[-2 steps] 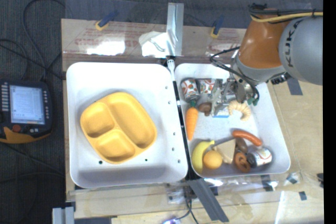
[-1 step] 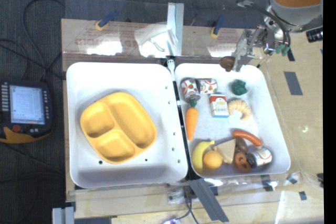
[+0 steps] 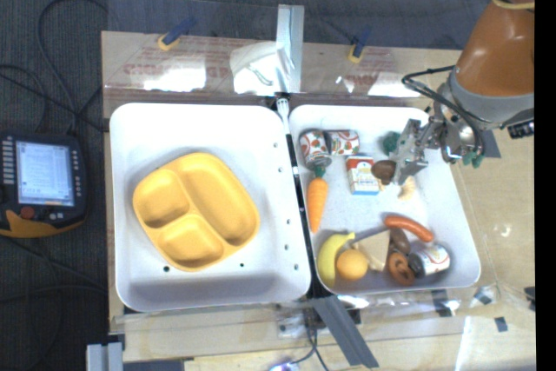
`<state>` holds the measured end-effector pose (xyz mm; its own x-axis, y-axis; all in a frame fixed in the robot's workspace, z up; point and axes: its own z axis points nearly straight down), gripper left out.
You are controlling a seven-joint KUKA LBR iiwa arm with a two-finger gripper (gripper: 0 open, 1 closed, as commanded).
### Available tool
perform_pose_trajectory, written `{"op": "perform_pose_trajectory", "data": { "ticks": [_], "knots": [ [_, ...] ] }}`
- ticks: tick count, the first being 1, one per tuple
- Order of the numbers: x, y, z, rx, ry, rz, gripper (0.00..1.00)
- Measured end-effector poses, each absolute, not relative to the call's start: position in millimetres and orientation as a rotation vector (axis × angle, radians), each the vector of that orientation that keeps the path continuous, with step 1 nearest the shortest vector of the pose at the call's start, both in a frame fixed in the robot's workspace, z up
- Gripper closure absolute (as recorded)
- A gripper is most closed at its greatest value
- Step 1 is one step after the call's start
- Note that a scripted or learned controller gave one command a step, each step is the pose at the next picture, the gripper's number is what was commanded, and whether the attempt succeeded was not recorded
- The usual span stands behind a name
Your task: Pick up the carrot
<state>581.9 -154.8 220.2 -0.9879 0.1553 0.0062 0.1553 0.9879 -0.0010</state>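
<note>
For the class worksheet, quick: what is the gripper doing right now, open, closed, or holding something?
Gripper: over the right bin, open or closed cannot be told; the carrot lies apart from it in that bin.

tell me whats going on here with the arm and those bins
A grey and orange robot arm reaches in over the right bin, its gripper near the bin's upper right. The carrot it is meant to pick up lies untouched by the bin's left wall. The left bin holds a yellow tray.
</note>
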Motion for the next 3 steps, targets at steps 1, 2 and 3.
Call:
{"op": "perform_pose_trajectory", "data": {
  "ticks": [1, 2, 3],
  "knots": [
    [650.6, -197.9, 236.4, -0.496, -3.105, 0.001, 1.0],
    [539.4, -224.8, 240.2, -0.231, -3.133, 0.002, 1.0],
    [623.1, -221.2, 280.1, -0.462, -3.112, 0.0, 1.0]
  ]
}}
